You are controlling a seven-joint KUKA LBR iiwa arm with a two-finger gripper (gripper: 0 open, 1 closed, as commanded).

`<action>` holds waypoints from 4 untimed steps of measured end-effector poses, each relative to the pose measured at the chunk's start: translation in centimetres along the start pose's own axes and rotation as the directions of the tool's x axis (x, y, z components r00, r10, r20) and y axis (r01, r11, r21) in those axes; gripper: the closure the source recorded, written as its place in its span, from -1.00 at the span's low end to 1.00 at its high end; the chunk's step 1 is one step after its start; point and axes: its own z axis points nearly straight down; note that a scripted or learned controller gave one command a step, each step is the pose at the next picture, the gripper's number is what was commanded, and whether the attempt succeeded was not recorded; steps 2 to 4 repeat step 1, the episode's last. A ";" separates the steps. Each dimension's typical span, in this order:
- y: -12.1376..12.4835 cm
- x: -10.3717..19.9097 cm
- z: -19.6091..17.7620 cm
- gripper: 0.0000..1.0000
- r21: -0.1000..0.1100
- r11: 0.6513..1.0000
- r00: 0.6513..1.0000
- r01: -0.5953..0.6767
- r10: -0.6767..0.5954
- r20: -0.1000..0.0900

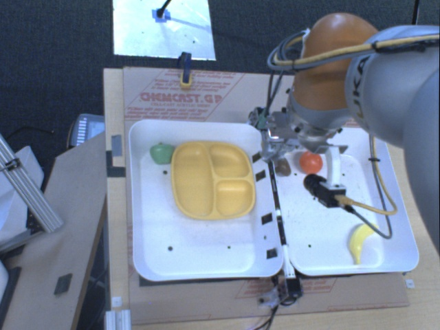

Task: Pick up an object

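**Pick not yet made.** No object is seen lifted, and every thing lies on a bin floor, so the grasp and the lift are both judged still to be done.

- **Likeliest target:** a small brown thing (282, 166) lies in the right bin (385, 260), at its far end and close against its left wall. Its kind cannot be made out.
- **Jaws:** these are held low over the bin, directly above the brown thing. Their tips are hidden by the wrist housing, so it cannot be told whether they are open or closed, or whether anything is gripped.
- **Nearest neighbour:** an orange-red ball (311, 161) is seen just beside the brown thing on its right, with a narrow gap between them.
- **Obstruction:** the brown thing is hemmed in by the bin wall on one side and the ball on the other. Little room for the jaws is therefore judged to be left, and the ball could be nudged when they close.
- **Further out:** a yellow banana (360, 242) lies well apart, toward the right bin's near right corner, and nothing is crowded around it.
- **Left bin (148, 253):** a yellow divided plate (212, 181) is set here, with a green fruit (161, 152) at its far left edge, touching or just beside it.
- **Support:** both bins are carried on a printed cardboard sheet (227, 88).
- **Arm:** the grey arm (399, 88) is reached in over the far right of the right bin, and part of that bin's floor is hidden beneath it.
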 end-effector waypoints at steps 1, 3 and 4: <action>-1.8 5.2 -0.5 1.00 -0.001 1.000 1.000 0.001 -0.001 0.000; -1.8 5.2 -0.5 1.00 -0.001 1.000 1.000 0.001 -0.001 0.000; -1.8 5.2 -0.5 1.00 -0.001 1.000 1.000 0.001 -0.001 0.000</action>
